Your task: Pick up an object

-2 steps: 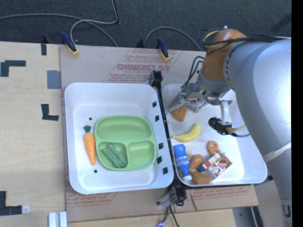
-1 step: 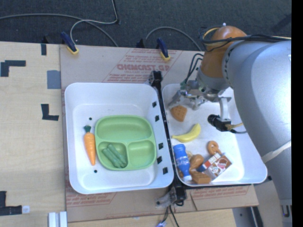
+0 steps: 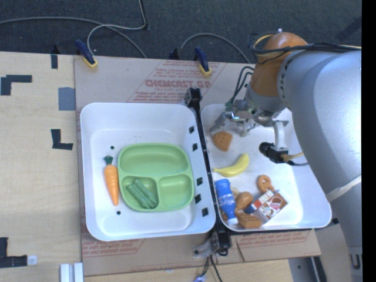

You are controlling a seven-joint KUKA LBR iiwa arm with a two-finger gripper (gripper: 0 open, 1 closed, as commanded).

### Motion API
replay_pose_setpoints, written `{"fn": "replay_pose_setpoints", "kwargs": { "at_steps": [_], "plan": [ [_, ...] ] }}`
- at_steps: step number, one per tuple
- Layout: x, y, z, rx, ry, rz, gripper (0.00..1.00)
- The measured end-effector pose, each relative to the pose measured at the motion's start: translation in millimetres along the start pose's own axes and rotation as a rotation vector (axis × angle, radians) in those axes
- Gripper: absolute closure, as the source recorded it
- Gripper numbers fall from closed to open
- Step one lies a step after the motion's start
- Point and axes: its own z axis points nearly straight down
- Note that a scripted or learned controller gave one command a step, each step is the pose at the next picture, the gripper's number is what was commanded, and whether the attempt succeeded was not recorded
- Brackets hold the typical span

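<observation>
My gripper [image 3: 231, 124] hangs over the far left part of the right bin [image 3: 305, 192], with its fingers apart and nothing between them. Just below it lies a small brown bread-like piece [image 3: 222, 140], close to the fingertips but not held. A yellow banana [image 3: 233, 165] lies further toward the front. Near the front of that bin sit a blue can [image 3: 223, 195], a brown ring-shaped pastry [image 3: 264, 183], a small printed packet [image 3: 271, 205] and other brown food pieces [image 3: 244, 202].
The left bin [image 3: 94, 122] holds a green divided plate [image 3: 170, 157] with green beans [image 3: 141, 193] in one compartment, and an orange carrot [image 3: 111, 181] beside it. A black divider [image 3: 197, 140] separates the bins. Cables and blue-yellow clamps [image 3: 86, 52] lie at the back edge.
</observation>
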Motion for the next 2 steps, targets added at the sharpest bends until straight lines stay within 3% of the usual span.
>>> {"fn": "replay_pose_setpoints", "kwargs": {
  "at_steps": [2],
  "plan": [
    [-0.8, -6.4, -0.2, -0.001, 0.0, 0.0, 0.0]
  ]
}}
